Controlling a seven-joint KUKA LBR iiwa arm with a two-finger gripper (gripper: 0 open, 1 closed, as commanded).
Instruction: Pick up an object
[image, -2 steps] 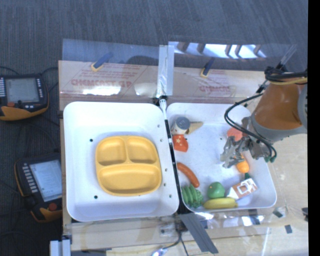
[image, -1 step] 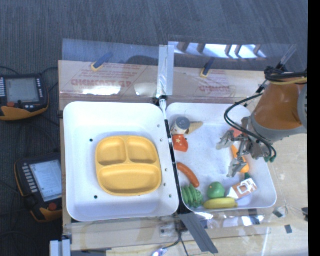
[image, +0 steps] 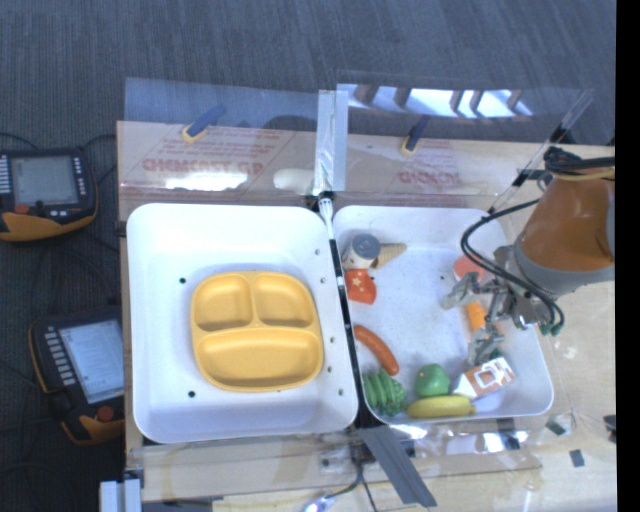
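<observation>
My gripper (image: 478, 320) is low in the right bin (image: 440, 235), near its right side, under the grey arm with the orange band (image: 565, 225). Its fingers stand open, one finger (image: 461, 292) toward the back and the other toward the front. A small orange carrot-like piece (image: 475, 316) lies between them on the bin floor, not lifted. A red-orange item (image: 463, 267) sits just behind the gripper. A small white and orange box (image: 487, 377) lies just in front of it.
The right bin also holds a cone with a grey scoop (image: 366, 250), a red piece (image: 360, 288), a sausage (image: 376, 349), a green vegetable (image: 384, 392), a green fruit (image: 433, 380) and a banana (image: 440, 407). In the left bin (image: 160, 250) lies a yellow divided plate (image: 258, 330).
</observation>
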